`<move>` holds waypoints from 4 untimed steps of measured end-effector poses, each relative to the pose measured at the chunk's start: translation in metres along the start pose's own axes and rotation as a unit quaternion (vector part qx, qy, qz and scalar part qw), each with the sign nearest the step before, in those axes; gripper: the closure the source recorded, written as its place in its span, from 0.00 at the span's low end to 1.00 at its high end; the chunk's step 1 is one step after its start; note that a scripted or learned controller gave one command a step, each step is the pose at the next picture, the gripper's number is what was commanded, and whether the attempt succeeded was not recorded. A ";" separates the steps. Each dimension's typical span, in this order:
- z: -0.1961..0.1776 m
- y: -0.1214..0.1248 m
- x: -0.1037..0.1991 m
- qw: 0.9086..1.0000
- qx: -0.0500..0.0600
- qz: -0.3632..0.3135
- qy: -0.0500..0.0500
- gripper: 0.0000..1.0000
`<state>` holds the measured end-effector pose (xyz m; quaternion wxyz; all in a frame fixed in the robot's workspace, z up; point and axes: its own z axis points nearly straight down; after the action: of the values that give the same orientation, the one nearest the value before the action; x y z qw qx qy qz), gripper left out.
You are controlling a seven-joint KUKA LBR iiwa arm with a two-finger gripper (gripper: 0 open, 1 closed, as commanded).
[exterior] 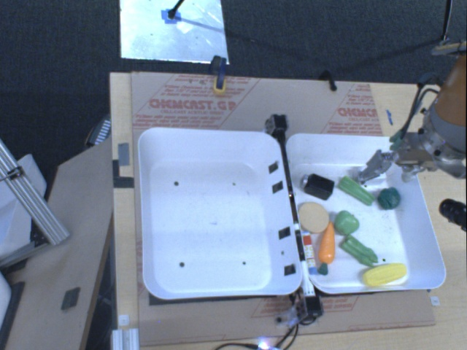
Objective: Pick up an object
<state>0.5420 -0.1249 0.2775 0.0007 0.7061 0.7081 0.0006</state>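
Pincer (pixel 373 168) state cannot be told; just below it lies a green pepper (pixel 355 190) (likely light, rigid plastic, slick). Best gripped across its narrow middle.

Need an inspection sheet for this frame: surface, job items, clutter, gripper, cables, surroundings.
Surface: wooden bench bearing left bin and right bin, side by side.
Job's things: all in right bin: black block, green pepper, teal ball, tan disc, green lump, carrot, green cucumber, yellow corn.
Clutter: nothing seen.
Grippers: gripper low over right bin, next to the green pepper; nothing visibly between its fingers.
Cables: black cable across the dark floor.
Surroundings: shiny metal sheet; aluminium rail.
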 end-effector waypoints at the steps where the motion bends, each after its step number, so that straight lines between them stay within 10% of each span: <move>1: 0.117 -0.010 0.042 1.000 0.005 -0.002 0.002 0.00; 2: 0.197 -0.042 0.019 1.000 0.003 0.002 0.001 0.00; 3: 0.182 -0.039 0.020 1.000 -0.001 0.001 0.000 1.00; 4: 0.087 -0.011 0.078 1.000 -0.005 -0.004 0.001 1.00</move>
<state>0.5305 -0.0465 0.1902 0.0039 0.7031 0.7111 0.0051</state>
